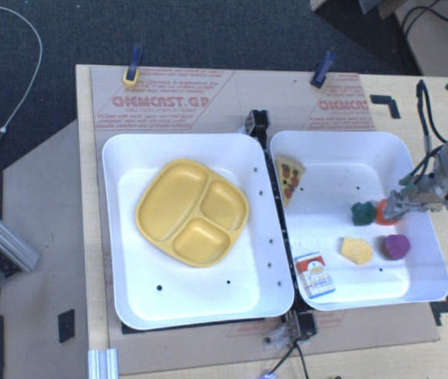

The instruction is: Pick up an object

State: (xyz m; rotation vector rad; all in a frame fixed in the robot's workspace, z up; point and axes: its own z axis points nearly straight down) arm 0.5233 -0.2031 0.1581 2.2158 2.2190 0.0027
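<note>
My gripper (395, 204) reaches in from the right edge and sits low at the right side of the right bin (342, 152). Its tip is right over an orange-red object (385, 214), which it partly hides. A dark green object (362, 212) lies just left of that. A purple ball (397, 246) lies below the gripper, a yellow wedge (356, 250) to its left. A pizza slice toy (289, 176) rests against the bin's left wall, and a small red and white carton (315, 273) lies at the front left.
The left bin (129, 275) holds a yellow divided tray (192, 212). A black clamp (257, 121) sits where the two bins meet at the back. Blue clips (322, 68) pin the cardboard at the bench's far edge.
</note>
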